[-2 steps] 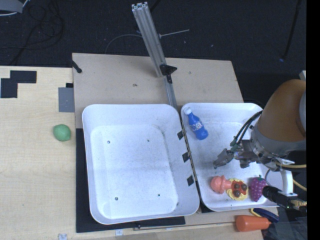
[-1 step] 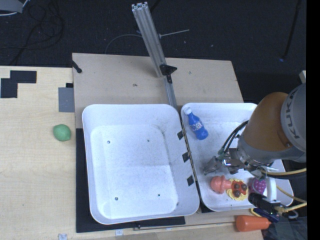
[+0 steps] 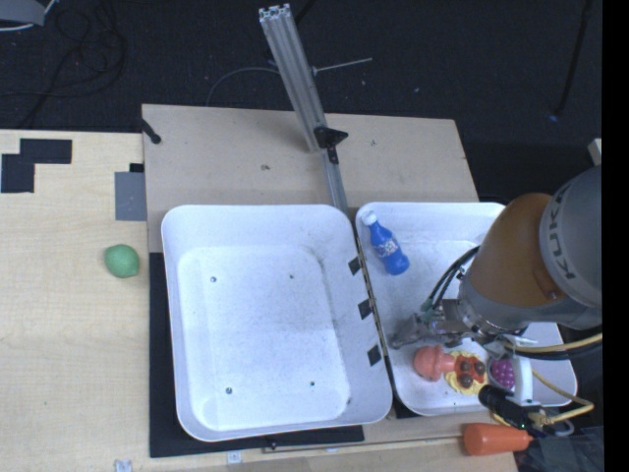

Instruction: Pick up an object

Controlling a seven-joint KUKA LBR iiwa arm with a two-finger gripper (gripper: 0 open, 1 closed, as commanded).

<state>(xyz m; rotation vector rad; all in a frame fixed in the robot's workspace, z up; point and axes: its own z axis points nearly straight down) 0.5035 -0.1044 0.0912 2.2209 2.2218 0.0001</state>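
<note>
The right bin [image 3: 437, 226] holds a small blue bottle [image 3: 385, 246] with a white cap near its back left. At its front lie a pink-orange round object [image 3: 428, 362], a yellow and red toy [image 3: 468, 372] and a purple bunch of grapes [image 3: 502, 372]. My gripper [image 3: 425, 332] hangs low over the front of this bin, just above the pink-orange object. The grey arm with its orange band [image 3: 516, 254] covers the bin's right side. I see nothing held.
The left bin [image 3: 265, 332] sits beside the right one. A green ball [image 3: 122, 261] lies on the wooden bench to the left. An orange carrot-shaped object [image 3: 494, 439] rests outside the right bin's front edge. A metal rail [image 3: 295, 67] slants up behind the bins.
</note>
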